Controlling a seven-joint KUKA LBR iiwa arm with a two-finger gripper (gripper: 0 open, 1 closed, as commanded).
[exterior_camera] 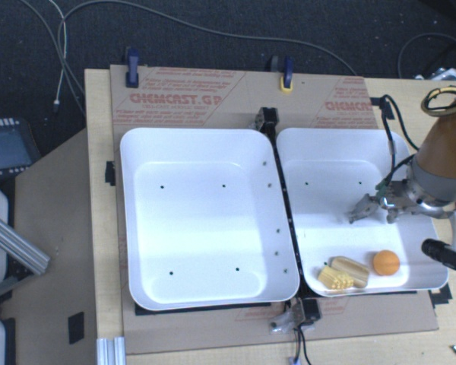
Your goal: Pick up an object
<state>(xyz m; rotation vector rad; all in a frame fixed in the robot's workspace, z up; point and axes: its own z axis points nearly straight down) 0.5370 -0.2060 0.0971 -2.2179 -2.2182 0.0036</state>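
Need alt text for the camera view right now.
The gripper hovers in the right bin, its fingers apart and holding nothing. An orange ball, a tan piece and a yellow corn piece lie near that bin's front edge.

A brown board (213,97) printed with red lettering is laid under two white bins. Two blue clamps (132,65) (286,72) are fixed along the board's far edge. Grey cables (53,21) are strewn on the dark floor beyond the board.
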